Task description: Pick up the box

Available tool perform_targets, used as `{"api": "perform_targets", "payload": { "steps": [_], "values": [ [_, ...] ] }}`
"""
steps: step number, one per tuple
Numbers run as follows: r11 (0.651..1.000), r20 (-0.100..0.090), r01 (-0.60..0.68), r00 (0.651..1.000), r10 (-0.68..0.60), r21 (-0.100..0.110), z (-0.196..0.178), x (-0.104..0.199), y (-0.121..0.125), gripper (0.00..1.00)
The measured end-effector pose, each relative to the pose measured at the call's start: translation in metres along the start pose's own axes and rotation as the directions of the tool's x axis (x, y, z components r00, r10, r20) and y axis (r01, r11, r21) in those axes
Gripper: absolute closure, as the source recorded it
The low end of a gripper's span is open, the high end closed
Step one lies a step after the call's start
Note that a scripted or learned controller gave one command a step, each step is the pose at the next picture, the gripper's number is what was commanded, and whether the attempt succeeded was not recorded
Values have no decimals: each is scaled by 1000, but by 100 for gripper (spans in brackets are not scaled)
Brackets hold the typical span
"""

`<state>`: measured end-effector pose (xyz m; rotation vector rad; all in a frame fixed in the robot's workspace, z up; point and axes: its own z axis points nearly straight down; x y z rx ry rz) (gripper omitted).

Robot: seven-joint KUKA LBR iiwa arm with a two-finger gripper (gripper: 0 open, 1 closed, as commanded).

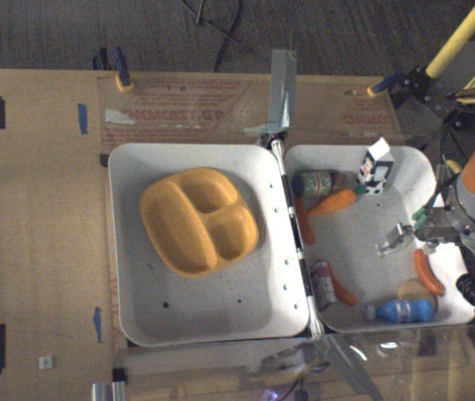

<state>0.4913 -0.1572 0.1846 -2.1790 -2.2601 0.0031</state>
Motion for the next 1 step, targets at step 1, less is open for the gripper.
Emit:
{"api": "perform_targets", "payload": {
  "steps": [1],
  "values": [
    [944, 0, -331, 944, 331, -1, 16, -54, -14, 0]
  ]
}}
